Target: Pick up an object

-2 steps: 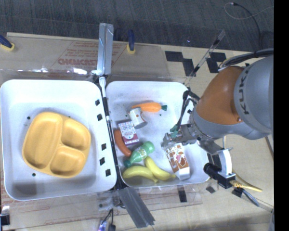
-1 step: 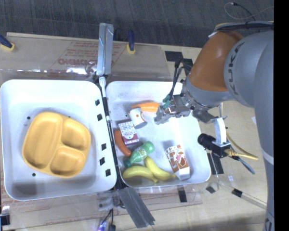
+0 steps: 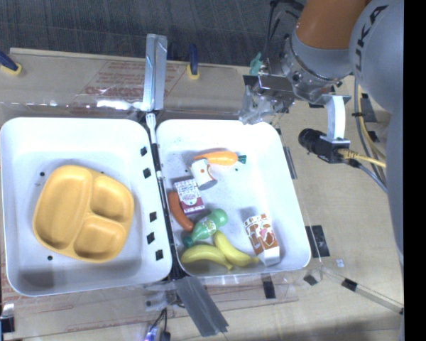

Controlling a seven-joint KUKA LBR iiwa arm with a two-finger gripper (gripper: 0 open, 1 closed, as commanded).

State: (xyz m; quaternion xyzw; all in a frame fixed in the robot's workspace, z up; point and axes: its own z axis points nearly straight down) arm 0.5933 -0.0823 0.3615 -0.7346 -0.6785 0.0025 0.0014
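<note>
The right bin (image 3: pixel 287 190) holds several toy foods. An orange carrot (image 3: pixel 219 158) lies near its far side, with a small white and orange piece (image 3: pixel 202 171) just below it. A dark red carton (image 3: pixel 188 194) rests beside a brown sausage (image 3: pixel 179 211). A green vegetable (image 3: pixel 209 226), two yellow bananas (image 3: pixel 216 253) and a white and brown carton (image 3: pixel 261 239) lie toward the near edge. My gripper (image 3: pixel 258 110) hangs over the bin's far right corner, above and right of the carrot, touching none of them.
The left bin (image 3: pixel 14 190) holds a yellow divided plate (image 3: pixel 83 210). A metal divider post (image 3: pixel 155 73) stands between the bins at the back. The grey and orange arm (image 3: pixel 341 20) fills the upper right.
</note>
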